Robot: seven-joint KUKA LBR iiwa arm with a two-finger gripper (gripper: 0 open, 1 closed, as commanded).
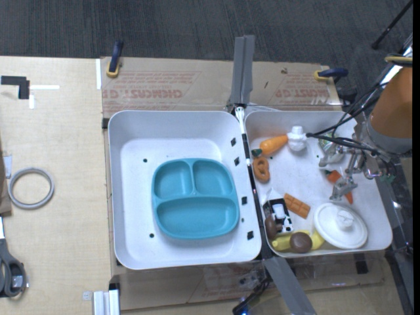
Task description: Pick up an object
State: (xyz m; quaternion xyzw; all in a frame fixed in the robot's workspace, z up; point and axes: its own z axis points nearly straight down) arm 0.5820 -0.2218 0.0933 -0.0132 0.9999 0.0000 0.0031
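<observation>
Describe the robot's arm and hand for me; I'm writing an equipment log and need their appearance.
The arm reaches in from the view's right, showing an orange band over a grey section. Dark cables run along it toward the wrist. The hand is a cluster of bare silvery metal parts with thin metallic fingers, over the right bin.

Two shallow white plastic bins [125, 176]. Left one: teal three-compartment plastic tray [195, 199]. Right one: orange toy carrot [274, 144] with green tip, orange-brown ring pretzel [262, 169], orange ridged block [296, 206], white round lid [340, 226], yellow banana [283, 243], dark brown ball [301, 242], black-and-white small item [278, 212]. Pale wood bench [59, 241], grey tape ring [29, 188].
</observation>
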